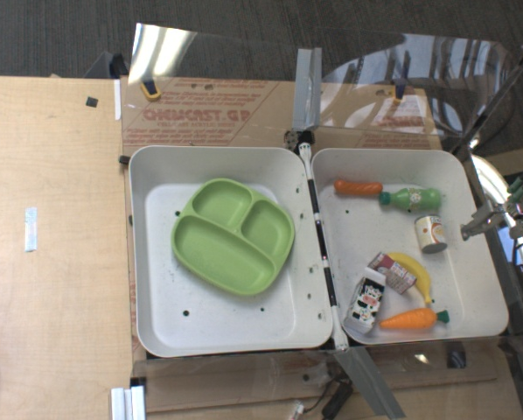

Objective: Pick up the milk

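The milk is a small white carton with black cow patches, lying in the right bin near its front left corner. Its long axis runs nearly front to back with a slight tilt, one end pointing toward the bin's front wall and the other toward the middle of the bin. Its front end sits just beside the orange carrot, which lies crosswise along the front wall with its green top to the right. Just behind the milk lie a small dark-and-pink packet and a yellow banana, the banana curving down toward the carrot. Farther back are a small tan can, a green bottle and a reddish-orange sausage-like piece.

The claw sits at the right bin's right rim, well apart from the milk and across the bin from it. Whether it is apart or together I cannot tell.

The left bin holds a green divided plate. Both bins rest on the table.
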Tool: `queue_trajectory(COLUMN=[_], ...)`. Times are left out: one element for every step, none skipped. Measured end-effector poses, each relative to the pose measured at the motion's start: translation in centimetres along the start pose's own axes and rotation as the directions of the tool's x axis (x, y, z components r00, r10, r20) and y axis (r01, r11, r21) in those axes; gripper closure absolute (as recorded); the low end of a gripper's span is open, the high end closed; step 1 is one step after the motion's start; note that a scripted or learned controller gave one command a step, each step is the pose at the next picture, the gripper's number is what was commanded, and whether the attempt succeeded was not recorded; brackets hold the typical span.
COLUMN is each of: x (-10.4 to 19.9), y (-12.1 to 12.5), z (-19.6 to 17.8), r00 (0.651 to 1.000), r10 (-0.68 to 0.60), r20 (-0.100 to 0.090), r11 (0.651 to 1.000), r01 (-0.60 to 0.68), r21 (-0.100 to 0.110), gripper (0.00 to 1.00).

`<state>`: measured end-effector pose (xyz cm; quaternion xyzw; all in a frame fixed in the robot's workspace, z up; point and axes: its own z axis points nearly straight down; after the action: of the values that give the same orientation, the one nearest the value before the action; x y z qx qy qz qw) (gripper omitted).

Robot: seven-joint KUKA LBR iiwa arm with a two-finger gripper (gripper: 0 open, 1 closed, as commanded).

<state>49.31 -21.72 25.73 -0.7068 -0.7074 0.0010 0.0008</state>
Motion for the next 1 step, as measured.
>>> queue_trajectory(x=[2.22], y=[2.27], z=[10.18], r00=[0.998], r10=[-0.066], r20=[-0.001], r11=[0.998], r01=[0.066], r21=[0.002], gripper=[0.00])
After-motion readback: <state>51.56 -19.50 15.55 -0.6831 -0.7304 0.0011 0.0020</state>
